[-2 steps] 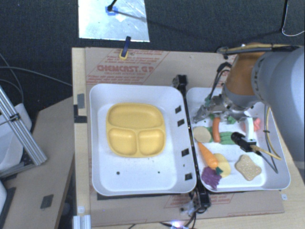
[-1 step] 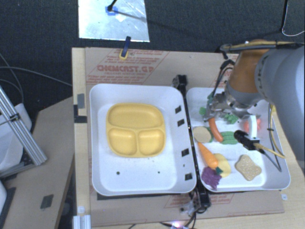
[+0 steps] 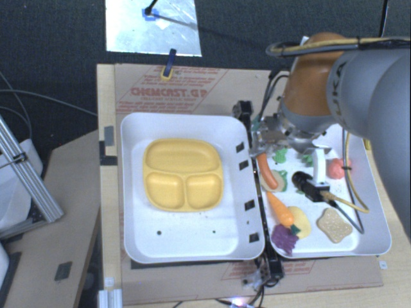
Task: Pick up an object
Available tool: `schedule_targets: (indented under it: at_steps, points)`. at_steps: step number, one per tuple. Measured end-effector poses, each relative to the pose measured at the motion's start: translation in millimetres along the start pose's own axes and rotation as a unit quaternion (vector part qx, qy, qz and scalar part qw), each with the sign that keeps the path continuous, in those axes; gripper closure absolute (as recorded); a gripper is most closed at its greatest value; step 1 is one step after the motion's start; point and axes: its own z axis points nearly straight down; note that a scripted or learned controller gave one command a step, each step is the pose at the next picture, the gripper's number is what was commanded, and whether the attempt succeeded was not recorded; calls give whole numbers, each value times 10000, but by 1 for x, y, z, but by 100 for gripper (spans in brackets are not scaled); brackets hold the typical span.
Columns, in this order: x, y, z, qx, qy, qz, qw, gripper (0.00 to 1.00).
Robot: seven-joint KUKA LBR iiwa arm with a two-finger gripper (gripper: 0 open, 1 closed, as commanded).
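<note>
The arm (image 3: pixel 369 76) reaches in from 3 o'clock and hangs over the right bin (image 3: pixel 379 233). The end effector (image 3: pixel 276 141) is low at that bin's 11 o'clock corner, tight against the divider beside the left bin (image 3: pixel 186 246). The wrist's bulk sits over it, so I cannot tell whether it is wide or narrow, and nothing shows as gripped.

The nearest candidates are close by. A green toy piece (image 3: pixel 280 154) lies just beside the end effector on its 5 o'clock side. A toy sausage (image 3: pixel 267 171) lies just below at 6 o'clock, running along the bin's left wall.

The other toys all rest on the bin floor. A toy carrot (image 3: pixel 279 208) is further down at 6 o'clock, and a purple grape bunch (image 3: pixel 284 239) sits at the bin's 7 o'clock corner. A yellow toy piece (image 3: pixel 299 222) touches the carrot's lower end. A toy bread slice (image 3: pixel 334 225) lies toward 5 o'clock, and a pink-red toy piece (image 3: pixel 334 168) sits near the bin's middle.

In the left bin, a yellow divided plate (image 3: pixel 184 174) sits alone, well apart from the action.

As for progress, my read is that the pick is not yet done. The approach looks about complete, but every toy I can see lies flat and none is lifted. Closing on a piece and raising it clear of the bin are left. That corner looks tight, with the wall close at 9 o'clock.
</note>
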Motion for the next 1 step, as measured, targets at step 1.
schedule_targets:
  at_steps: [1]
  points:
    - [8, -41, -94, -4, -13, 29, 10000, 100]
